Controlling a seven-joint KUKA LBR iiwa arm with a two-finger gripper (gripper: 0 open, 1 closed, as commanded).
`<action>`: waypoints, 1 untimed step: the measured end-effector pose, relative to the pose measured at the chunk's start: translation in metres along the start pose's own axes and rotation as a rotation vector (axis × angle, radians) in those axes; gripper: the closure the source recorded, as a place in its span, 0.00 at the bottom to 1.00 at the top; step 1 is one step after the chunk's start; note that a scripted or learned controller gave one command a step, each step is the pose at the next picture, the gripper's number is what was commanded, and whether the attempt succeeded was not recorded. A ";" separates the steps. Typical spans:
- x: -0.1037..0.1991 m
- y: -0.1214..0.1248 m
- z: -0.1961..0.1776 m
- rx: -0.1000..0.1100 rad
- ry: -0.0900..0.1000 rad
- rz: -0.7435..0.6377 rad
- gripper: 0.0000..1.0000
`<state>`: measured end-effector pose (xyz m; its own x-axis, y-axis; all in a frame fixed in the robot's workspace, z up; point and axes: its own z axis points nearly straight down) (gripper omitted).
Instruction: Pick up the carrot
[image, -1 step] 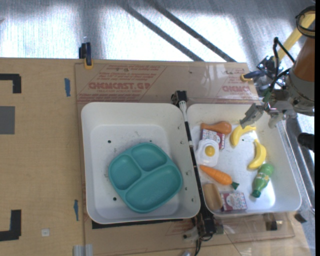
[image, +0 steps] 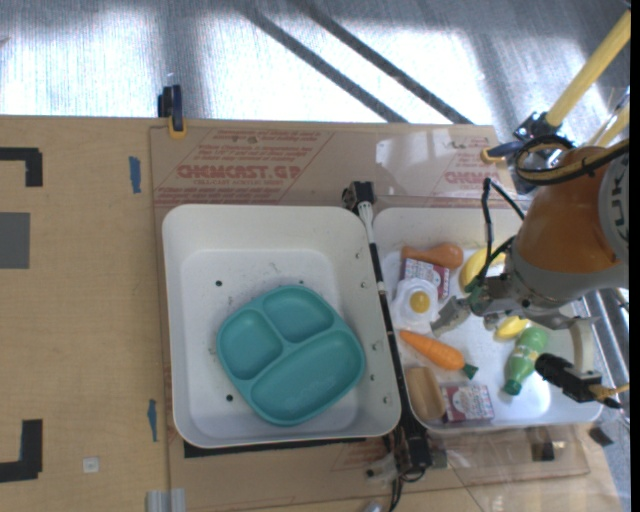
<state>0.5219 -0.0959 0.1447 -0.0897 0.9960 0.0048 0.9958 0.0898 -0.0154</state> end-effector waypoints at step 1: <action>0.006 -0.012 0.045 -0.045 0.004 0.117 0.00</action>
<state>0.5088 -0.0905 0.1003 0.0276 0.9996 0.0097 0.9992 -0.0278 0.0292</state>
